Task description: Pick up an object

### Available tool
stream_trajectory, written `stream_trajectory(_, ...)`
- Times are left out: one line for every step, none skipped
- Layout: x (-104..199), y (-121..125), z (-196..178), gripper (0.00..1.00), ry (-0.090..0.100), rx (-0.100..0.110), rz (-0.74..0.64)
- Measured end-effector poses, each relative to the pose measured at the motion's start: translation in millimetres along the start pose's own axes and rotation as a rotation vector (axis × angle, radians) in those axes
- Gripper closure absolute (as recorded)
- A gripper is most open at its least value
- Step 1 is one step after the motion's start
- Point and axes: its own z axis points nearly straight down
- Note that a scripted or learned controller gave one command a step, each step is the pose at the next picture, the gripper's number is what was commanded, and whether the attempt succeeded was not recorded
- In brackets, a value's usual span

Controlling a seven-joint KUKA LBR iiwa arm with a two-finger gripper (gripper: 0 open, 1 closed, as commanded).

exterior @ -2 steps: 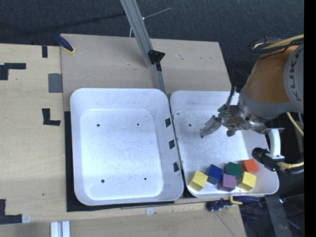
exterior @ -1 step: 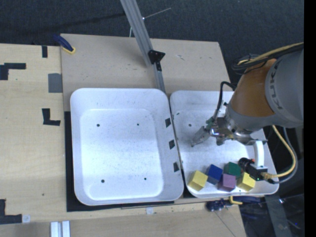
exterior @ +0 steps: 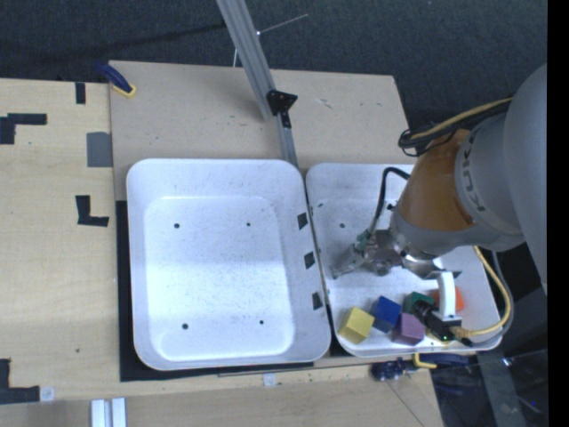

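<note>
My gripper (exterior: 358,256) hangs low over the middle of the right bin (exterior: 338,194), below the orange band of the arm (exterior: 434,194). Along that bin's near edge lie a yellow block (exterior: 358,325), a blue block (exterior: 387,312), a purple block (exterior: 411,328) and a dark green piece (exterior: 418,302). An orange and white object (exterior: 451,294) lies at the near right, partly under the arm. The gripper is a little behind the yellow and blue blocks, apart from them. I see nothing held in it.
The left bin (exterior: 142,194) is a wide white tray beside the right one. A slanted metal rod (exterior: 253,52) with a black clamp crosses the bench behind the bins. Cables loop around the arm at the right.
</note>
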Motion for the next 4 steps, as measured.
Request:
stream_trajectory(0.2, 1.1, -12.9, 1.00, 0.000, -0.004, -0.001)
stream_trajectory(-5.9, -6.6, -67.1, 1.00, -0.002, -0.011, 0.001)
stream_trajectory(-14.8, -4.9, -113.9, 1.00, -0.002, -0.012, 0.000)
stream_trajectory(-14.7, -4.1, -162.8, 1.00, -0.002, -0.013, -0.001)
